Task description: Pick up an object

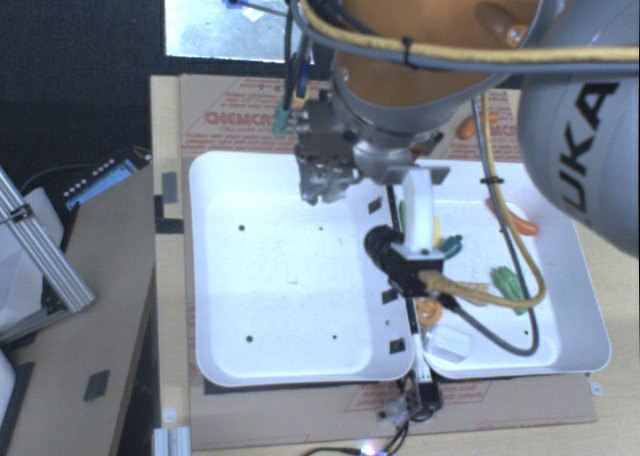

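Observation:
My gripper (322, 184) hangs over the far right part of the left bin (225, 274), with nothing visible under it or in it. The objects lie in the right bin (585, 329): a green piece (510, 284), an orange curved piece (517, 220), a small teal piece (451, 243), an orange ring (429, 310) near the divider and a white block (450, 345) at the front. The arm's bulk hides the far part of the right bin.
The left bin's floor shows a few small dark dots. Another orange item (466, 128) sits beyond the right bin's far rim. A metal frame (40, 254) stands on the bench at the left, apart from the bins.

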`<state>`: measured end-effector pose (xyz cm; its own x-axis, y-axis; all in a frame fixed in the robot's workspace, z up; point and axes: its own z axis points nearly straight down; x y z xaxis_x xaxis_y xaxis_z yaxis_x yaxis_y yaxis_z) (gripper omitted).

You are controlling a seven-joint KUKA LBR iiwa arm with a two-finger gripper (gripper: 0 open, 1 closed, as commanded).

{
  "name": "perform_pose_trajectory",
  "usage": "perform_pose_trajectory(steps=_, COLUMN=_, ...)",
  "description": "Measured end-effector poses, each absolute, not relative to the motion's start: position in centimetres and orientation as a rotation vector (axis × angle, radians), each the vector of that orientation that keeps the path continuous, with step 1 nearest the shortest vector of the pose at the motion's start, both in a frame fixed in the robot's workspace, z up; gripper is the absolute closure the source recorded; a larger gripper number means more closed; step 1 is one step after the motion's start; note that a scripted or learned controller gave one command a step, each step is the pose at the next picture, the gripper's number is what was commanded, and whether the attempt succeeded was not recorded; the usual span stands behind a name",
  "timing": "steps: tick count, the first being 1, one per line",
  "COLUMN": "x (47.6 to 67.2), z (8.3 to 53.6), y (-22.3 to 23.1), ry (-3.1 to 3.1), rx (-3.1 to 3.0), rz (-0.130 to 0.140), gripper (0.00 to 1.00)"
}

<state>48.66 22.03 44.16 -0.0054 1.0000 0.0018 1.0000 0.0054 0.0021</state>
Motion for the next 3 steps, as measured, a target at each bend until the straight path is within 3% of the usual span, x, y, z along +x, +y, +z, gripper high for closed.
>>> perform_pose_trajectory(steps=3, x=48.6, z=47.1, y=23.4, ry=2.228, rx=2.214, rz=0.004, gripper=1.00)
